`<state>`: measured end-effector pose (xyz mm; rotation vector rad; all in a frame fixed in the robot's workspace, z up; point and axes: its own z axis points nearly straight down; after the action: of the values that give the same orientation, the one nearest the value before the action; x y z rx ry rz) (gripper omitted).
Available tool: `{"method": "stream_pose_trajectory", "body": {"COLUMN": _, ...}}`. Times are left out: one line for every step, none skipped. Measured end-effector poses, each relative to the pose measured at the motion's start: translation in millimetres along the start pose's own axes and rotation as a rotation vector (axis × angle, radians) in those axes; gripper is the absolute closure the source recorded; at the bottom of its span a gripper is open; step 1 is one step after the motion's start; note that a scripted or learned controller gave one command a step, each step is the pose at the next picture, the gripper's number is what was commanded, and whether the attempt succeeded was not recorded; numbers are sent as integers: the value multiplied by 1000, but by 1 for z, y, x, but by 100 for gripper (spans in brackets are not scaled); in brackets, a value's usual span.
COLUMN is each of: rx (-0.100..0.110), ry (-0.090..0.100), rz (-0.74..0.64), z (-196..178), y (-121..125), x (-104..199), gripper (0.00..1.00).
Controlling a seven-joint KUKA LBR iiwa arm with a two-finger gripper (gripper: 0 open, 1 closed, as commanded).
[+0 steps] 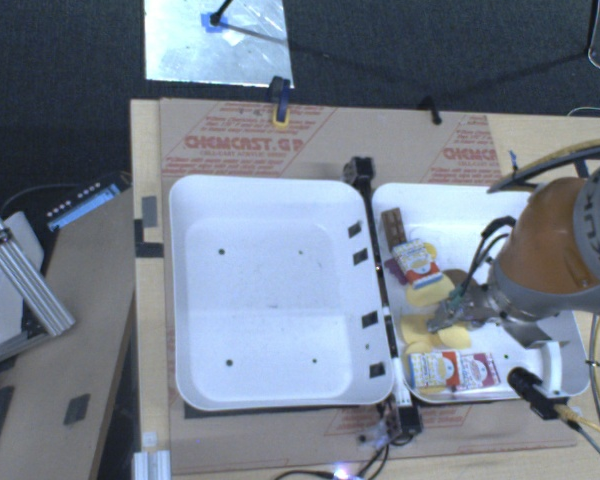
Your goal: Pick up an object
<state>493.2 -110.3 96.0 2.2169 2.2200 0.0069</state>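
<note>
Here, the gripper point(448, 315) sits low in the right bin point(500, 200), among yellow blocks point(429, 288) and beside a red-and-white carton point(454, 372). Its aperture cannot be determined. Centre on one block, then descend vertically.

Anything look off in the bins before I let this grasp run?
Nothing spilled or damaged. The items are crowded against the right bin's left wall, with the red-and-white carton lying flat at the front. The gripper is low among the yellow pieces.

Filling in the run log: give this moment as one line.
gripper: low in right bin | over yellow pieces | red-and-white packet near front wall | no grasp seen
</note>
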Motion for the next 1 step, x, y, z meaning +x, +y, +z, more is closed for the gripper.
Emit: {"method": "stream_pose_trajectory", "body": {"rx": -4, "ry": 1, "rz": -11, "z": -93, "y": 15, "x": 78, "gripper": 100}}
